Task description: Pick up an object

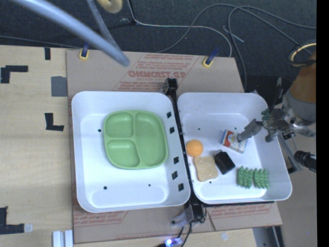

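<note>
**A:** Where is the arm?

**B:** It comes in from the right edge, grey with an orange band [307, 84] above the wrist. The pincer [245, 133] reaches over the right rim of the right bin [216, 103] and slants down toward the left.

**A:** Is the pincer spread or pressed together?

**B:** I cannot tell. Its tip lies right at a small box with red, white and blue print [232, 140], and the two overlap from this angle. Whether it pinches the box is not clear.

**A:** What else sits in that bin?

**B:** An orange ball [194, 148] near the left wall. Just below it lies a tan slab like a slice of bread [205, 168], touching or nearly touching a black block [224, 161] to its right. The black block lies just below the printed box. Further right, near the bin's front right corner, is a green ridged piece [252, 178], apart from the others.

**A:** And the left bin?

**B:** The left bin [85, 153] holds a green divided plate [136, 139] with three compartments, lying flat near the middle.

**A:** What is under the bins?

**B:** A sheet of brown cardboard [154, 68] with red lettering, on a light wooden table [31, 158]. Dark cables [205, 14] trail across the dark surface behind it.
</note>
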### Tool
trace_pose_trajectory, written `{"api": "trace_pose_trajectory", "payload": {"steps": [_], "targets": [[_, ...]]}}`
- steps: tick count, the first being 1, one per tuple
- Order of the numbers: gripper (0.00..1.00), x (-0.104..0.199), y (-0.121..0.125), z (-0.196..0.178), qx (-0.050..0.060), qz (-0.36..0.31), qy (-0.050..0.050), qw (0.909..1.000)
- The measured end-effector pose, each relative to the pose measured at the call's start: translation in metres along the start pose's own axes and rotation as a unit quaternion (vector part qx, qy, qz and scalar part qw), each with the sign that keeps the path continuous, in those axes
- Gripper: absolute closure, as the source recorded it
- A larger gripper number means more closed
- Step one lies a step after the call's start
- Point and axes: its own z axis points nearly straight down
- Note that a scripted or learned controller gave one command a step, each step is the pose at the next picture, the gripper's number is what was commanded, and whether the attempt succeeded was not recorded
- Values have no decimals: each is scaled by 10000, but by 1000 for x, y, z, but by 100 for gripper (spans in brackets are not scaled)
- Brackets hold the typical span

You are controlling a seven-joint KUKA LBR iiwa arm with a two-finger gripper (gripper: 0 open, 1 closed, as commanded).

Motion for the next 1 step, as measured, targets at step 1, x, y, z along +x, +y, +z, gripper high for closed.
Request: {"api": "trace_pose_trajectory", "payload": {"steps": [1], "targets": [[0,1,3,-8,-68,-22,-16,10000]]}}
